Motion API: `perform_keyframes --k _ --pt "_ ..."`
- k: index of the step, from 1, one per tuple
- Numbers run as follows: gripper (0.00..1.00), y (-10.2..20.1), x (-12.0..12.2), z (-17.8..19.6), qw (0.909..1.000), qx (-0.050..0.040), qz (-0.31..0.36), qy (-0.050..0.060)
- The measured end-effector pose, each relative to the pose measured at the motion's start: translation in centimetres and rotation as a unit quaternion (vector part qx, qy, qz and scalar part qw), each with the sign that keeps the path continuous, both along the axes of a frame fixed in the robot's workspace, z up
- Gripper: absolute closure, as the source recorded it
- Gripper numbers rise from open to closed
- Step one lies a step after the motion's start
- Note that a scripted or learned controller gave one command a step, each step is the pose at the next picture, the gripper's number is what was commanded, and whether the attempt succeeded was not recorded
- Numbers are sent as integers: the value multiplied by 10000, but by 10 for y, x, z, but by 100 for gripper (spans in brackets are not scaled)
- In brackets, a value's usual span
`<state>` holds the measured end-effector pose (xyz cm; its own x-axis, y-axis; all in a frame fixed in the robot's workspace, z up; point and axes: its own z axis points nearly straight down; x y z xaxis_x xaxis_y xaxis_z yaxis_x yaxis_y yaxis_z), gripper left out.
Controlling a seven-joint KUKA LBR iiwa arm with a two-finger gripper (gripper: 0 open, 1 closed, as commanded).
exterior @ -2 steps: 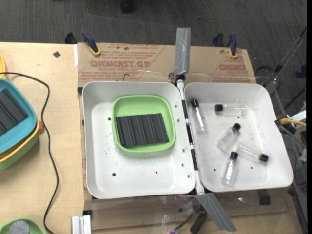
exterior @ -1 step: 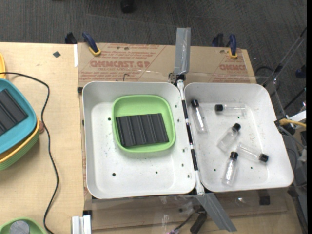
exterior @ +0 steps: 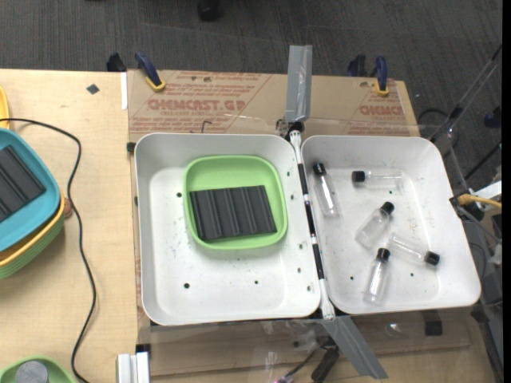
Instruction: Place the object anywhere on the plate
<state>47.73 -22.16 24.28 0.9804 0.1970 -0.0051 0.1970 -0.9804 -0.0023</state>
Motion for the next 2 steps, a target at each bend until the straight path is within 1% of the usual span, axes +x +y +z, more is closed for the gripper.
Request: perform_keyframes --k 2 --pt "0 -1 0 3 10000 -1 1 -1"
